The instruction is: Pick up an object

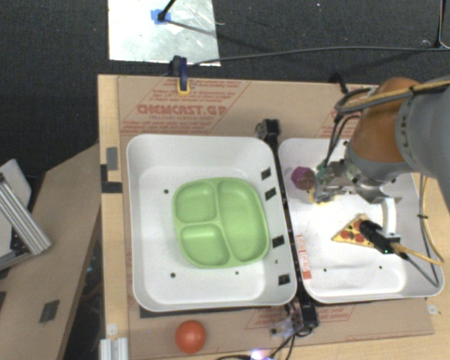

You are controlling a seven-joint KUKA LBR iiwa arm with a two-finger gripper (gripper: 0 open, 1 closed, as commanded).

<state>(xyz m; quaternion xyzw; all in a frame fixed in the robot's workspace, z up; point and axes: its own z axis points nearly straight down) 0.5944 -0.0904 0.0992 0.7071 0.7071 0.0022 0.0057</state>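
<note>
Bench (210,100), two bins (202,156), perhaps tomato (190,336)

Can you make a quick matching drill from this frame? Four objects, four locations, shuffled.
Things:
1. green divided plate
2. pizza slice
3. purple object
4. orange ball

Places:
A. right bin, near its left wall, beside the gripper
B. on the bench in front of the left bin
C. middle of the left bin
D. right bin floor, nearer the front than the gripper

Pairs: 1-C, 2-D, 3-A, 4-B
</note>
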